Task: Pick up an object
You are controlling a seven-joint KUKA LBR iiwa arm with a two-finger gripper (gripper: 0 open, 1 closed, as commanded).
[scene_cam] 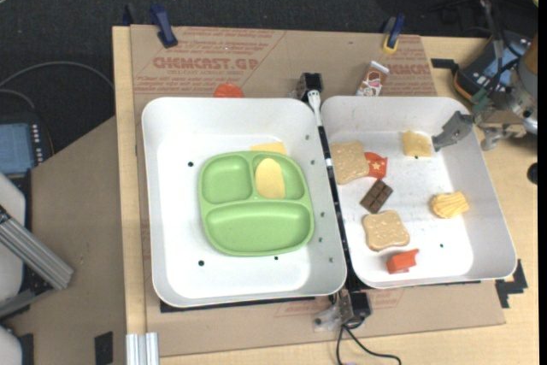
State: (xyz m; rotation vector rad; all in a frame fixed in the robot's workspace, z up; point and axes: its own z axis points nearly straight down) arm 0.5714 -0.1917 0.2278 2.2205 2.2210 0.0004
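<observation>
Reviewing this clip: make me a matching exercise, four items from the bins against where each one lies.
Items
1. green divided plate
2. brown chocolate piece
3. red-orange block
4. pale yellow piece by the claw, namely

Places
A. right bin, near its front edge
B. right bin, near its back edge
C. left bin, in the middle
D. right bin, in the middle, between two toast slices

Pairs: 1-C, 2-D, 3-A, 4-B
</observation>
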